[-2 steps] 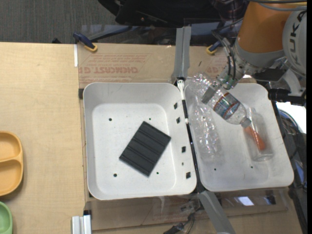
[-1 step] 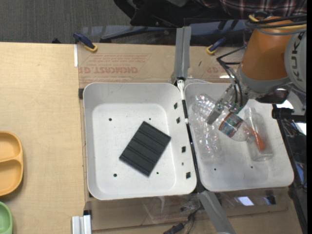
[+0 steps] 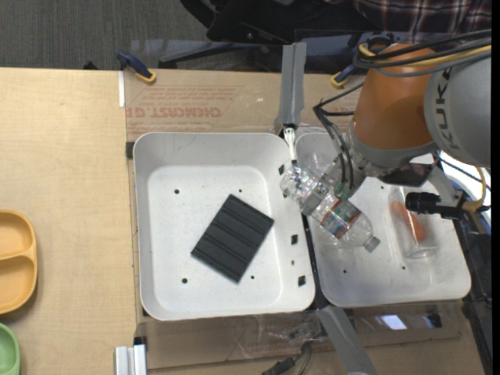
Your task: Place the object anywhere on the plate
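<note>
Two shallow white bins sit side by side on the bench. The left bin (image 3: 156, 233) holds one thing, a black ridged plate (image 3: 233, 237), lying flat and turned at a slant near the middle of the floor, clear of all four walls. The right bin (image 3: 437, 283) holds a crumpled clear plastic bottle (image 3: 342, 222) with a printed label around its middle. It lies on a slant, with its grey cap pointing toward the bin's near right and its crushed far end up against the wall shared by the two bins. The bottle is wholly apart from the plate. Further right in the same bin lies a clear cup (image 3: 416, 229) with something orange inside it. The arm reaches over the right bin and the gripper (image 3: 337, 180) is low above the bottle's crushed end. The arm's orange band hides much of it, and I cannot tell whether it is open or closed, or whether it has the bottle. On the bench at far left sits a yellow divided tray (image 3: 14, 261).
</note>
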Robot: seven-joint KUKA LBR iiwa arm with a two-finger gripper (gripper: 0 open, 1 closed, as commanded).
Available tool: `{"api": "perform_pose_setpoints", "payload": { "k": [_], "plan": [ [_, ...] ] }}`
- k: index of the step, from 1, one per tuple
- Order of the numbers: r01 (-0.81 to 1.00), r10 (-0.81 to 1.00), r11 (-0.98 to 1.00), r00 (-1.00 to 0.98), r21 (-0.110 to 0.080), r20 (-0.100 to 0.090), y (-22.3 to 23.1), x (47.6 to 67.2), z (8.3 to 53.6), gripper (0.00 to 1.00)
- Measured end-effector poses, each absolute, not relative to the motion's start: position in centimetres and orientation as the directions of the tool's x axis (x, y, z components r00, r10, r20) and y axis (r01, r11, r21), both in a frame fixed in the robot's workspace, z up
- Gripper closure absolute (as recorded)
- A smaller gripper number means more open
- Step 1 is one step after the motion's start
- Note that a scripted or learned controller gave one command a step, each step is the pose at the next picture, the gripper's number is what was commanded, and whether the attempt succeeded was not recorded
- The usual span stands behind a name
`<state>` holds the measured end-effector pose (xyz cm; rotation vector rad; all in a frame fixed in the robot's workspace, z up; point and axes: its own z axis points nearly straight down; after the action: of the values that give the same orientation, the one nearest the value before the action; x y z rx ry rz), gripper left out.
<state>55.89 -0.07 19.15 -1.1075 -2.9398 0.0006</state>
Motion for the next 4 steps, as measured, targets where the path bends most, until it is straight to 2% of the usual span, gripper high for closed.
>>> {"api": "perform_pose_setpoints", "payload": {
  "k": [1, 2, 3, 4],
  "plan": [
    [0.438, 0.438, 0.899, -0.899, 0.000, -0.001, 7.4, 55.7, 20.8, 1.00],
    [0.256, 0.256, 0.967, -0.967, -0.001, 0.002, 4.2, 49.5, 19.1, 1.00],
    [0.042, 0.042, 0.999, -0.999, 0.001, -0.005, 0.7, 56.3, 27.3, 1.00],
    [0.109, 0.109, 0.994, -0.994, 0.000, -0.001, 6.6, 54.6, 27.4, 1.00]
  ]
}}
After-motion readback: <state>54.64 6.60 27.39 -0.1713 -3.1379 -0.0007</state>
